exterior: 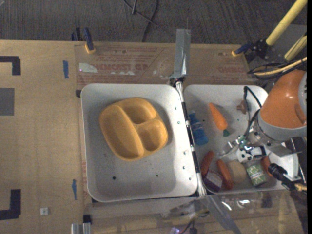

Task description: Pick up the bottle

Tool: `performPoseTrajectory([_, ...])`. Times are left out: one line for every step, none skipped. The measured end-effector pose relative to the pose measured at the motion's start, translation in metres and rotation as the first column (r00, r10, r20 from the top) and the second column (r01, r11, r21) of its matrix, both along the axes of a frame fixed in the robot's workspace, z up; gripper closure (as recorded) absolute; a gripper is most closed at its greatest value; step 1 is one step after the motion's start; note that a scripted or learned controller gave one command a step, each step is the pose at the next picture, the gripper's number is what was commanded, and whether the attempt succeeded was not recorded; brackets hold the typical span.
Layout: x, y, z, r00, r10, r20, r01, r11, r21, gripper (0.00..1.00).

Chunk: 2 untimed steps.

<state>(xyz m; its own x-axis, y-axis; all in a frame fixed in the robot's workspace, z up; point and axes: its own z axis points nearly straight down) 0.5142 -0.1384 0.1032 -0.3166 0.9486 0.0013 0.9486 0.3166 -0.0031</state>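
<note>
Dim, warm cast; soft focus, faint shadows.

The arm (285,106) is seen entering from three o'clock, its orange band uppermost; the gripper (246,147) is pointed downward toward eight o'clock.

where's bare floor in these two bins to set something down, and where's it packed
The left bin has bare floor all around the yellow divided plate, widest along its near edge. In the right bin, the far strip above the carrot and blue bottle is bare. Its near half is crowded with sausages, small items and the gripper.
</note>
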Motion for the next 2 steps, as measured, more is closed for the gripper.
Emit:
performPoseTrajectory([0.039, -0.055, 0.138, 1.000, 0.029, 0.001, -0.029, 1.000, -0.001, 0.00])
performPoseTrajectory([0.050, -0.071, 0.018, 1.000, -0.020, -0.003, 0.020, 1.000, 0.001, 0.00])
